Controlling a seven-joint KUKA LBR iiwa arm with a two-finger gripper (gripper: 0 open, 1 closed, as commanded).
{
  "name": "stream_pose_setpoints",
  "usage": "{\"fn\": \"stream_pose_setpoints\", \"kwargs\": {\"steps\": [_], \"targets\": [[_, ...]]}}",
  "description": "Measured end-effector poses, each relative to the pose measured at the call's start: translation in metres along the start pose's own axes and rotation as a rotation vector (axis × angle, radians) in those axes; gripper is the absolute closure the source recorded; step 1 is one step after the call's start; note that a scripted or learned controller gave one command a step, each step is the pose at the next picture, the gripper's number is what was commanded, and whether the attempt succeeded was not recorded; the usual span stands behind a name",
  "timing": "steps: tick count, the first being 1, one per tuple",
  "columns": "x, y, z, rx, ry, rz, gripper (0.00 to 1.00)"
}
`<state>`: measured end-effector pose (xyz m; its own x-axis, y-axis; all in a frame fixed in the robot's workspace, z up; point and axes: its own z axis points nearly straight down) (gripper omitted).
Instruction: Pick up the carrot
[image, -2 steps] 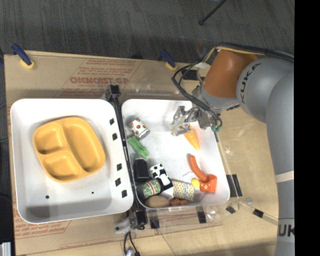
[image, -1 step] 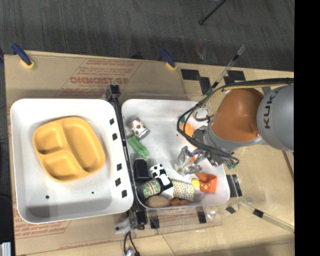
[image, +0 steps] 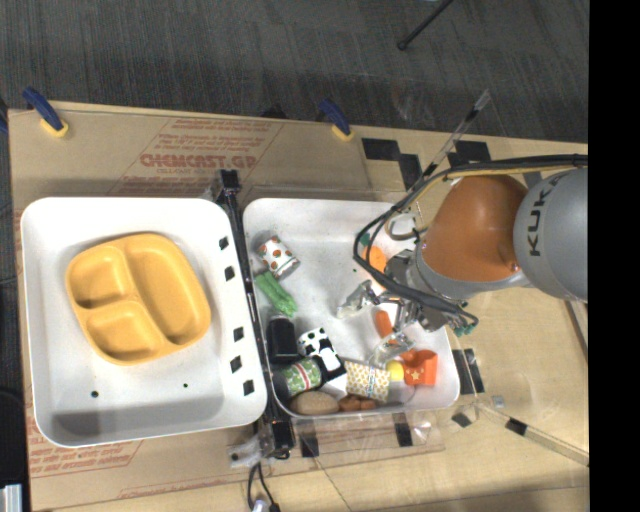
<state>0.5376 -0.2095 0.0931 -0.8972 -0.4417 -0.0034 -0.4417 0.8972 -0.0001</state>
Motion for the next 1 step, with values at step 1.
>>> {"fn": "stream_pose_setpoints", "kwargs": {"steps": [1], "targets": [[-0.0491,-0.0224,-0.0001,0.002,-0.001,-0.285,0.00]]}}
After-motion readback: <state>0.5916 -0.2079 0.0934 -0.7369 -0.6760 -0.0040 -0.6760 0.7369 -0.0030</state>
